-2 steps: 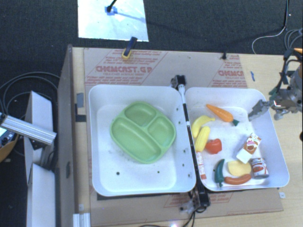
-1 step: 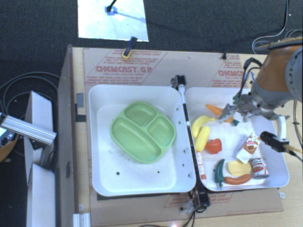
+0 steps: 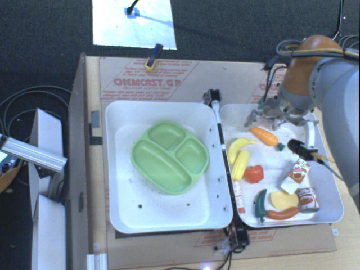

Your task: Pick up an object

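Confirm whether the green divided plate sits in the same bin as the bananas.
No: the green plate lies in the view's left bin, while the bananas lie in the right bin.

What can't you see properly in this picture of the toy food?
In the camera view:
- The right bin: its far right corner is hidden behind the arm.
- The arm itself is cut off by the picture's right edge.
- The carton: its label is too small to read.
- The can: its label is blurred and too small to read.
- The dark green toy: too small to tell what food it is.
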### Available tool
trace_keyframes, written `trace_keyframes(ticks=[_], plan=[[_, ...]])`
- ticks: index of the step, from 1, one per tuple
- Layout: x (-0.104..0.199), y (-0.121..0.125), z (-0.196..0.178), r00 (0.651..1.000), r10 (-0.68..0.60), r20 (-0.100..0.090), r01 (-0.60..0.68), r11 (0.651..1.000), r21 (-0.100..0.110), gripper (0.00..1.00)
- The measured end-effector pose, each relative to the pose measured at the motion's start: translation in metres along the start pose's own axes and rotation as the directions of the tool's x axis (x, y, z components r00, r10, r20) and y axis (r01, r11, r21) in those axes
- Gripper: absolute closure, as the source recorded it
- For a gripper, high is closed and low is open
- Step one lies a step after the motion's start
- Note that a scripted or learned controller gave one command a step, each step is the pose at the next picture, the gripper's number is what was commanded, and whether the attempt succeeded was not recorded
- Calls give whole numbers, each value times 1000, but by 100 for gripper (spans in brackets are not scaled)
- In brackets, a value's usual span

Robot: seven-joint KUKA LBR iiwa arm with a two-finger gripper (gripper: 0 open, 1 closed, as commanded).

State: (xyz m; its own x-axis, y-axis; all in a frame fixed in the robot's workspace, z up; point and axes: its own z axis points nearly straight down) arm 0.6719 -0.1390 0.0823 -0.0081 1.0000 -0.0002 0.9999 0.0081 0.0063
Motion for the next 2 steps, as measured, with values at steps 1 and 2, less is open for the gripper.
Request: trace_keyframes(ticks=[1,2], plan=[[-2,-2,-14,1000,1,2,-1,1000,0,100],[89,-67,-126,1000,-4,-4,4,1000,-4,100]])
